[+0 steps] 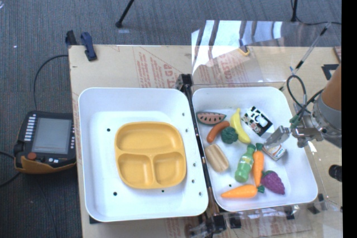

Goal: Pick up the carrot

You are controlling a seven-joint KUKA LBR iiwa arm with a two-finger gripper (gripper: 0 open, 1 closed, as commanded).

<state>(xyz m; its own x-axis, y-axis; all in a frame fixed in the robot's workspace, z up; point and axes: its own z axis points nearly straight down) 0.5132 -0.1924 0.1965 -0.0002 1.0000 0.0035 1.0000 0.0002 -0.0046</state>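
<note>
On the table (139,64), two white bins sit side by side: the left bin (95,114) holds a yellow tray (150,154), the right bin (279,98) toy food. A carrot (241,192) lies at its front edge, beside purple grapes (273,181). It looks light, hard and slick; mid-body seems the best hold. The tool (279,142) hovers at the bin's right side; its opening cannot be judged.

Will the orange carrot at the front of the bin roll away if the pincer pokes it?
The smooth orange plastic carrot looks round and tapered, so it probably rolls in a curve. It seems stiff and light, like a toy. The purple grape bunch beside its green end may stop it.
</note>
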